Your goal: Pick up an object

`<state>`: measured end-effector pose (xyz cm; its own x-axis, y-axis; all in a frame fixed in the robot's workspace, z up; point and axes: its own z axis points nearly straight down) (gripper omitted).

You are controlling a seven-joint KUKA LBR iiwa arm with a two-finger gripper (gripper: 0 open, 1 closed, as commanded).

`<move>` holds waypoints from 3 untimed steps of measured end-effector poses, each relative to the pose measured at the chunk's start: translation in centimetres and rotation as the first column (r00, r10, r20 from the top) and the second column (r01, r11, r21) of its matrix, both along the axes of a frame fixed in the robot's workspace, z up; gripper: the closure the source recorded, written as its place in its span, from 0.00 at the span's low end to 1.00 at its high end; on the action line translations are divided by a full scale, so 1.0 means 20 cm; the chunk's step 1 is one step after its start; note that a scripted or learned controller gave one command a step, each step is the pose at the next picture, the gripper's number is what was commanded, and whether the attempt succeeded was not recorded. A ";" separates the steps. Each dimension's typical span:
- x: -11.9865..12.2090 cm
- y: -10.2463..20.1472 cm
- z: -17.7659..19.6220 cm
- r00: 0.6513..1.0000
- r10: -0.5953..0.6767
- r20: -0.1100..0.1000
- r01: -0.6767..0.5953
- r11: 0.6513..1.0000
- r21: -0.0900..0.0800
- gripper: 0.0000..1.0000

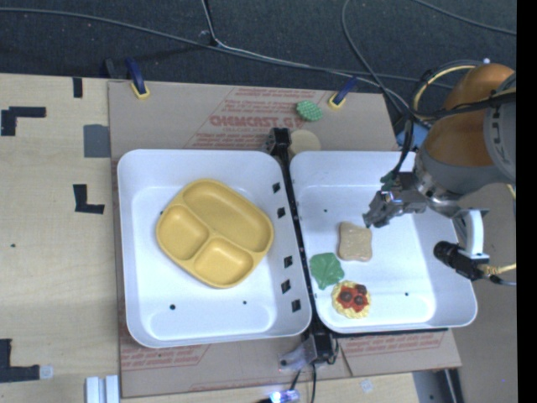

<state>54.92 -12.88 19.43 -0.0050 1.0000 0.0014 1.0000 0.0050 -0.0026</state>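
Two jaws: hanging low over the right bin, near its middle, tips pointing down and to the left; too dark and small for telling whether spread or closed; nothing seen between them.
Gripper: hovering just above and right of the bread slice, close to it but contact impossible to judge.
Arm: reaching in from the right, grey wrist and orange band sitting over the bin's right rim.
Bread slice: lying flat on the right bin's floor, tan, just below and left of the jaws.
Green leaf piece: lying lower left of the bread slice, near the divider.
Small pizza piece: lying near the front wall, yellow with red and dark spots, just beside the green leaf piece.
Right bin: holding those three pieces, all close together.
Left bin: sitting side by side with the right bin, touching along the middle.
Yellow tray: lying tilted in the left bin, three compartments facing up.
Green scrap: lying on the desk behind both bins.
Desk: carrying both bins on a cardboard sheet.
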 end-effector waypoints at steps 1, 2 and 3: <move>-0.04 0.25 0.07 1.000 0.001 0.001 -0.001 1.000 0.000 1.00; -0.09 0.53 0.14 1.000 0.002 0.001 -0.002 1.000 0.000 1.00; -0.09 0.78 0.12 1.000 0.001 0.000 -0.001 1.000 -0.001 1.00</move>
<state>53.18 2.64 21.73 -0.0061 1.0000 0.0008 1.0000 0.0061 -0.0021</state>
